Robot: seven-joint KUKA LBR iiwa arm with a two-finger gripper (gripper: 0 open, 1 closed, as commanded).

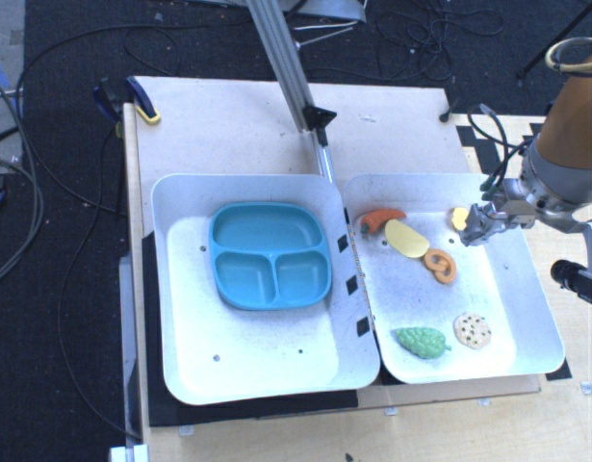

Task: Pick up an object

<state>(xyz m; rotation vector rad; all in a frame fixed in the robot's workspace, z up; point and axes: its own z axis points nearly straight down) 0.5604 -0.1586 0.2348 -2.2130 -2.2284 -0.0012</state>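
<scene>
The right bin (527, 306) holds several toy foods: an orange curved piece (379, 218), a yellow oval piece (407, 240), a brown pretzel (441, 265), a chocolate-chip cookie (472, 331), a green leafy piece (421, 342) and a small yellow piece (458, 218) near the far right rim. My gripper (478, 227) hangs low at the bin's right far side, right beside the small yellow piece. Its dark fingers are bunched and hard to read. I see nothing clearly between them.
The left bin (180, 354) carries a blue three-compartment tray (271, 255). A slanted metal pole (286, 56) rises from between the bins at the back. Black tags line the seam between the bins. Cables lie on the dark floor around the bench.
</scene>
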